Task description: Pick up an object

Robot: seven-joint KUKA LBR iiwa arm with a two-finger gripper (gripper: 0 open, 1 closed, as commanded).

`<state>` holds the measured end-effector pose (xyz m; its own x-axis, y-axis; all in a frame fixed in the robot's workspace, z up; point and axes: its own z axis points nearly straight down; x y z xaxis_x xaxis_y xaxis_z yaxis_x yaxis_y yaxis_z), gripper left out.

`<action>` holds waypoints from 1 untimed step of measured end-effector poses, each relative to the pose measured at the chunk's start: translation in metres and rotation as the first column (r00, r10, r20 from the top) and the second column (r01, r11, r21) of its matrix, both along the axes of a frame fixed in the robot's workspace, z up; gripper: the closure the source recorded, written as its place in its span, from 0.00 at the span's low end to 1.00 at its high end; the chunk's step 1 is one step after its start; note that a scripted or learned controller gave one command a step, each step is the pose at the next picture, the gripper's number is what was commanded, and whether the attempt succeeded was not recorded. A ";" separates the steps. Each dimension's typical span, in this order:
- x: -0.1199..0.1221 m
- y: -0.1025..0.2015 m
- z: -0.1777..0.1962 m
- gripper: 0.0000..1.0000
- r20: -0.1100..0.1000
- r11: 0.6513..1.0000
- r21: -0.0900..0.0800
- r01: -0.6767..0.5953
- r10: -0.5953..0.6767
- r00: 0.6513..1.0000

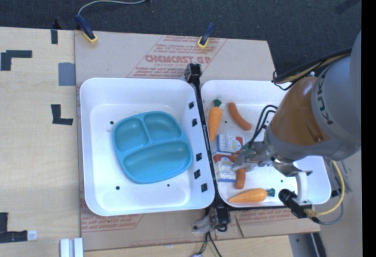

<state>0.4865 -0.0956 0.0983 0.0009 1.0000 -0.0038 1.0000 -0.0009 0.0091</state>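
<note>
Two shallow white bins sit side by side; the left bin [94,132] bears a blue sectioned plastic plate [153,145]. In the right bin [317,191], the grey arm's two-finger gripper [244,156] hangs low over a small cluster of toy food. Whether it is apart or clamped cannot be told. A short brown sausage [239,178] lies just below it, beside a small printed white packet [228,144]. An orange toy carrot [248,195] lies nearer the front wall, another carrot [214,122] and a second sausage [239,115] farther back.
</note>
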 end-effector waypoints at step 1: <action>0.039 0.073 0.086 1.00 -0.010 1.000 0.004 -0.003 0.003 1.000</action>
